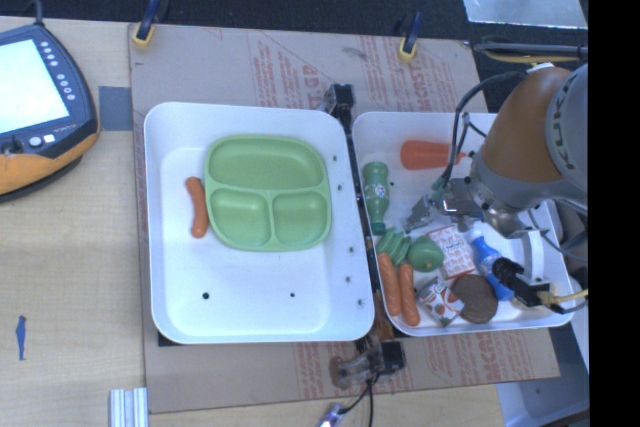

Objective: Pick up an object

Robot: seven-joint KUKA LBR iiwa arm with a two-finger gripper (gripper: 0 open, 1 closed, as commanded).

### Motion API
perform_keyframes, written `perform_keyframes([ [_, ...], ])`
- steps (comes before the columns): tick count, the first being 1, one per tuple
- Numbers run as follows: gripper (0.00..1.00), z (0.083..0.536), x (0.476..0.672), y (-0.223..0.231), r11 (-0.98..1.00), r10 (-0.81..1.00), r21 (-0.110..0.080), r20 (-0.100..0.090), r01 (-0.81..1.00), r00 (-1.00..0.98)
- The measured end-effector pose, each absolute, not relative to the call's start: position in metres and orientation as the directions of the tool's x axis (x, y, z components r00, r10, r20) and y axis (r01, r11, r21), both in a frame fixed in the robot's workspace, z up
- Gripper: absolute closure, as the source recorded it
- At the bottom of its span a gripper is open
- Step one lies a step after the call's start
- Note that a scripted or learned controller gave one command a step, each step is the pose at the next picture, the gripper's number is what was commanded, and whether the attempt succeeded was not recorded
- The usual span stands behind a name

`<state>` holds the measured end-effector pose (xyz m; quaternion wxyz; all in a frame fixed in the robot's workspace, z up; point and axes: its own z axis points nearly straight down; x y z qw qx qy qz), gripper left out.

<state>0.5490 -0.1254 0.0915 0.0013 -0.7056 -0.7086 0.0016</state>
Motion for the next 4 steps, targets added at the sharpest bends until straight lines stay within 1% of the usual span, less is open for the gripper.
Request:
perform_keyframes([
  [1,0.00,0.092,0.633,-0.153,0.005,1.000,-0.003,0.000,1.000,-0.005],
  [2,0.00,0.089,0.650,-0.137,0.003,1.000,-0.034,0.002,0.999,-0.003],
  [3,0.00,0.088,0.650,-0.147,0.007,1.000,-0.035,0.009,0.999,-0.007],
  [4,0.00,0.088,0.650,-0.167,0.007,1.000,-0.034,0.009,0.999,-0.007],
])
